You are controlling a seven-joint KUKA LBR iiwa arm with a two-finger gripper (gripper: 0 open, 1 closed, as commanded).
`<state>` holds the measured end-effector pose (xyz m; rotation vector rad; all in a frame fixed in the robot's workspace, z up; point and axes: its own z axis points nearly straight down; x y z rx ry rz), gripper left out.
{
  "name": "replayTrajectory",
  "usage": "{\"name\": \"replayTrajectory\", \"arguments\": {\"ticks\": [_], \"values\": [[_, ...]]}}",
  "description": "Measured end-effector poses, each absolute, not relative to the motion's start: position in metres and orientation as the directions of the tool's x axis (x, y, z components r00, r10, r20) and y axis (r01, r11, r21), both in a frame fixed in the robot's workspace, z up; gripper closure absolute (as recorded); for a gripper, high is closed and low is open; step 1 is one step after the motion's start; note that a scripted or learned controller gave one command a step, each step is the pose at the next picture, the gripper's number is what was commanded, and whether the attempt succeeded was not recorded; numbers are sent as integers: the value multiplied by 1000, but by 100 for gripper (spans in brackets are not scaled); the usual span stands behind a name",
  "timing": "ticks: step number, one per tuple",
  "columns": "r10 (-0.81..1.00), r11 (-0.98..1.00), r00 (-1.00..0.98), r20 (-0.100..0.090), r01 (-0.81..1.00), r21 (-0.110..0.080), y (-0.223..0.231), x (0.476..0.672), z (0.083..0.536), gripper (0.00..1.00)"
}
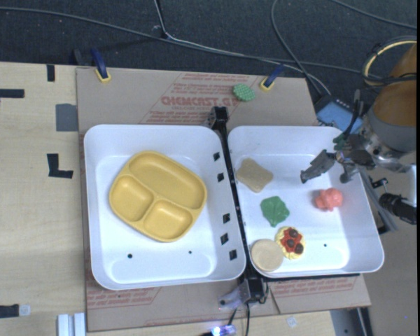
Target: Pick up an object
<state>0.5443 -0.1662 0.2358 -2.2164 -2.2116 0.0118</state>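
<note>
Risk first. The gripper hangs over the upper right part of the right bin, fingers spread, nothing between them. No target is named, so any piece counts. The closest pick looks like the pink lumpy piece, just below and a bit right of the fingertips. It looks rounded and soft, so my guess is that an off-centre close would squirt it sideways toward the bin's right wall. Coming down too near that wall could also clip a finger on the rim. The small pieces at the bin's near edge sit touching each other, so a grab there might drag two or nudge both away.

Left to right now. The left bin holds one thing: a yellow divided tray, three compartments, lying flat and turned at an angle, nothing in its compartments. Between the bins runs a black divider strip.

The right bin holds five pieces:
- a tan bread-like slice, upper left, alone
- a green leafy piece, near the middle
- a pale round disc, near edge
- a yellow piece with red and black topping, touching the disc (pizza-like toy, can't tell for sure)
- the pink piece on the right, well apart from the others

Outside the bins, a green knobbly object sits on the cardboard sheet behind them.
</note>
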Motion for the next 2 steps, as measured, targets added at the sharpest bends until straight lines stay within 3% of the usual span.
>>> {"name": "replayTrajectory", "arguments": {"ticks": [1,2], "values": [[1000,1,-1,0,1000,-2,-166,547,242,0],[1000,2,-2,1,1000,-6,-155,549,187,0]]}}
